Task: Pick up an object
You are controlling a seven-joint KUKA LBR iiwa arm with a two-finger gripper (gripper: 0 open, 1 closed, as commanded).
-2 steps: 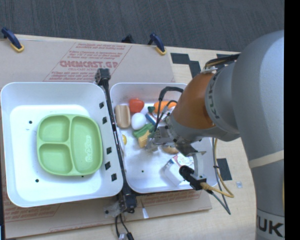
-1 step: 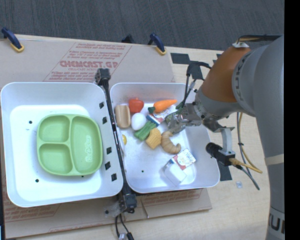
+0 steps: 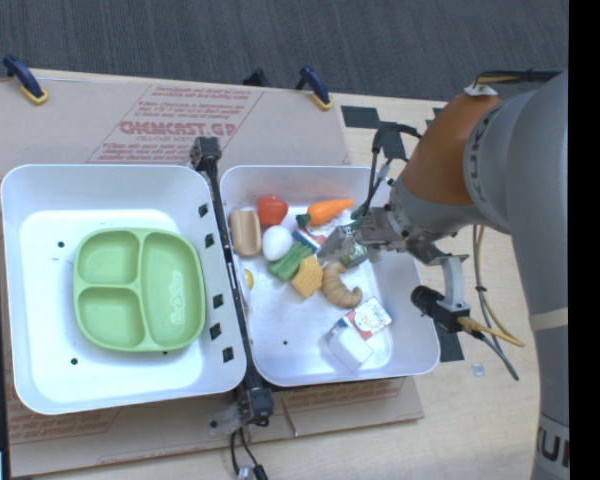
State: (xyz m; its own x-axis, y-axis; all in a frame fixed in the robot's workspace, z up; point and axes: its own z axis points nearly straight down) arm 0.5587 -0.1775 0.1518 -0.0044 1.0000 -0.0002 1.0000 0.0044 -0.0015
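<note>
The right bin [image 3: 415,343] holds a pile of toy food: a red tomato [image 3: 272,210], an orange carrot [image 3: 330,209], a tan bread roll [image 3: 245,231], a white egg [image 3: 278,241], a green vegetable [image 3: 292,261], a yellow corn piece [image 3: 307,278] and a brown croissant [image 3: 340,288]. A red-and-white packet [image 3: 371,317] and a clear-wrapped white box [image 3: 346,346] lie nearer the front. My gripper [image 3: 340,245] hangs low over the middle of this bin, just below the carrot and above the croissant. Its tip blends into the clutter beneath it.
The left bin [image 3: 20,368] holds a light green divided plate [image 3: 140,288]. A black clamp strip [image 3: 220,258] runs between the bins. The grey arm with its orange band [image 3: 450,158] covers the right bin's far right wall. Cables [image 3: 485,323] hang beside that bin.
</note>
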